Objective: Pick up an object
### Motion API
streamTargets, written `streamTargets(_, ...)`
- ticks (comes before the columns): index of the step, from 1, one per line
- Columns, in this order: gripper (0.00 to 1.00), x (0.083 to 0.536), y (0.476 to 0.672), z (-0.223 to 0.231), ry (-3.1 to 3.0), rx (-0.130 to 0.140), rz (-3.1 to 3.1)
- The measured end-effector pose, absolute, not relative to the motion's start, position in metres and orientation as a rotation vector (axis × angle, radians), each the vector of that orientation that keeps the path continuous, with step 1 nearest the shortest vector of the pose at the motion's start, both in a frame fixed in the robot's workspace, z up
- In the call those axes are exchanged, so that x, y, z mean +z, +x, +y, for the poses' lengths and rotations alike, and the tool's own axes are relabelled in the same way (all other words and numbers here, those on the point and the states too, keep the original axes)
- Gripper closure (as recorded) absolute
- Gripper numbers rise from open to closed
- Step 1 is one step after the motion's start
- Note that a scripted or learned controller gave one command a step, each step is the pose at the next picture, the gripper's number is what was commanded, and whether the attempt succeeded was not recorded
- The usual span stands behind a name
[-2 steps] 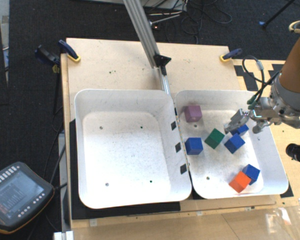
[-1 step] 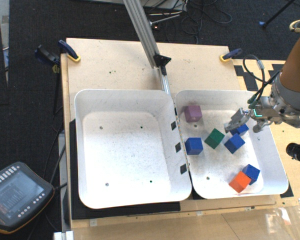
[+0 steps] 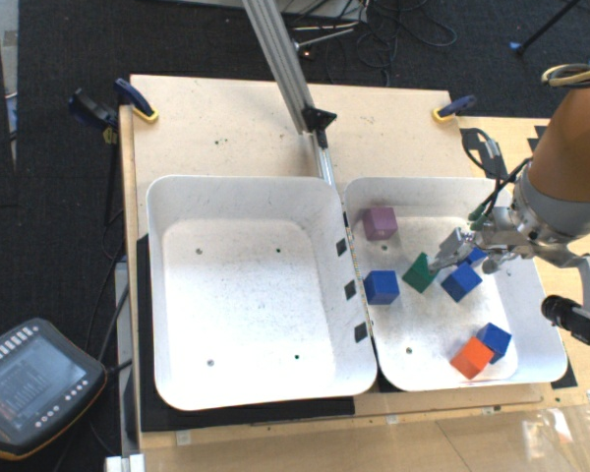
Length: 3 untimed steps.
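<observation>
The right bin (image 3: 531, 293) holds several blocks. A purple cube (image 3: 379, 222) lies at its far left and a blue cube (image 3: 382, 287) sits near the divider. A green block (image 3: 419, 273) and a second blue cube (image 3: 461, 282) lie in the middle. At the near right, a third blue cube (image 3: 496, 340) touches an orange cube (image 3: 472, 358). My gripper (image 3: 464, 251) reaches in from the right and hovers low over the gap between the green block and the middle blue cube. Nothing shows held in it.
The left bin (image 3: 246, 293) stands beside the right one, divided by their shared rims (image 3: 352, 283). A slanted metal pole (image 3: 280, 52) rises behind the bins. Clamps (image 3: 136, 100) (image 3: 452, 108) hold the board's far corners. A teach pendant (image 3: 29, 386) lies at the lower left.
</observation>
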State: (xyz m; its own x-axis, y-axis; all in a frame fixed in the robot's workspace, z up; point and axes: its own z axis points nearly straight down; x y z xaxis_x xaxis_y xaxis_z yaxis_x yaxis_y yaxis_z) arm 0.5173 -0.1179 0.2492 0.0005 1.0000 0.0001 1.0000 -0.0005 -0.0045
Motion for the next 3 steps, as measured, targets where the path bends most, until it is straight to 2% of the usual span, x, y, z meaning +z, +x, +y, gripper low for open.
streamTargets(2, 0.00, 0.146, 0.507, -0.113, -2.218, 0.006, -2.216)
streamTargets(3, 1.00, 0.160, 0.510, -0.114, -2.222, -0.002, -2.223)
